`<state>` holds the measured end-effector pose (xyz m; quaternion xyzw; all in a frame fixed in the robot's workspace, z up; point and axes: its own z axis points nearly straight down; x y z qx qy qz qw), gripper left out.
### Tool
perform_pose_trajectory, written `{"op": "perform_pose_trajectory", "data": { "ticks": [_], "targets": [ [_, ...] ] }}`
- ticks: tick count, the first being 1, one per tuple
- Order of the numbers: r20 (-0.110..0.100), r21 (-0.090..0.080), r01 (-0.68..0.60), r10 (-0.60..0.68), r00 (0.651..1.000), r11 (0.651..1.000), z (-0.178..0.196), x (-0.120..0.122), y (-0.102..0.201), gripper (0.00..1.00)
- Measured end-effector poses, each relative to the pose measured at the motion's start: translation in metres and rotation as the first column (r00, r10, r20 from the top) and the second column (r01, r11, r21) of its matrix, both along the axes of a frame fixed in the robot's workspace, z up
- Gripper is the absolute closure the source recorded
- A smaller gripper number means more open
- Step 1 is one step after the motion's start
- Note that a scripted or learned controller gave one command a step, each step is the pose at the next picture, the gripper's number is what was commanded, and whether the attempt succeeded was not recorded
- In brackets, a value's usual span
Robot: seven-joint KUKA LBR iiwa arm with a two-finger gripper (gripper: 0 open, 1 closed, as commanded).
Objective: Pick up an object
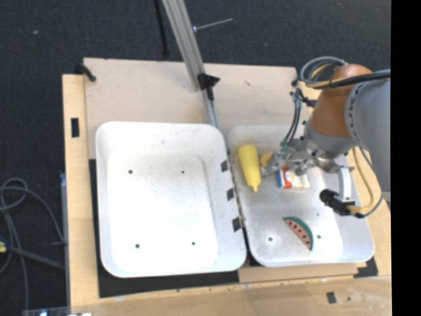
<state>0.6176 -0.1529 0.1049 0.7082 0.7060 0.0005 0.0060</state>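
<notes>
Yellow rounded bottle (248, 166) (plastic, perhaps) beside a red-and-white carton (289, 178), right bin (355, 239).

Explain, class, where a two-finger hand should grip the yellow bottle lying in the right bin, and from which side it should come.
Grip the yellow bottle across its middle, coming straight down from above. It lies flat in the right bin, its long axis running toward the bin's far wall, so the narrow width suits the fingers. Its left side sits close to the bin's wall, so finger room there may be tight.

Right bin (355, 242) contains yellow bottle (249, 166), watermelon slice (298, 232) and small carton (292, 178). Gripper (289, 163) positioned directly over carton. Left bin (108, 137) alongside.
</notes>
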Motion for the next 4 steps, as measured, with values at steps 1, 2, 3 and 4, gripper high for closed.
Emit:
{"op": "perform_pose_trajectory", "data": {
  "ticks": [1, 2, 3, 4],
  "targets": [
    [0.006, 0.000, 0.005, -0.005, 1.000, 1.000, 0.014, 0.001, -0.001, 1.00],
    [-0.003, 0.006, -0.005, 0.005, 1.000, 1.000, 0.061, 0.009, 0.002, 1.00],
    [0.000, 0.005, -0.006, 0.006, 1.000, 1.000, 0.124, 0.013, -0.007, 1.00],
    [-0.004, 0.006, -0.008, 0.008, 1.000, 1.000, 0.151, 0.014, -0.008, 1.00]
  ]
}}
